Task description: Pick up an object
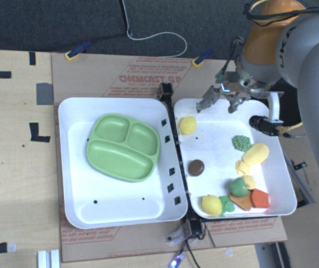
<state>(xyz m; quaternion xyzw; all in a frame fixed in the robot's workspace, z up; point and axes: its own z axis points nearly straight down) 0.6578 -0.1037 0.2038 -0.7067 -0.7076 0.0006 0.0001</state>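
Observation:
My gripper [222,101] hangs over the far edge of the right bin [218,149], its two fingers spread open with nothing between them. Just to its lower left lies a small yellow ball [187,125]. A brown round piece [196,167] sits lower in the same bin. Along the bin's right side lie a green bumpy piece [241,143], a pale yellow piece [253,155], a green and orange cluster [243,191] with a red block [260,199], and a yellow lemon [212,205].
The left bin [75,200] holds a green divided plate [123,146]. A black divider [174,149] runs between the bins. The arm's grey and orange body [276,32] fills the upper right. A black part [262,125] overhangs the right bin's rim.

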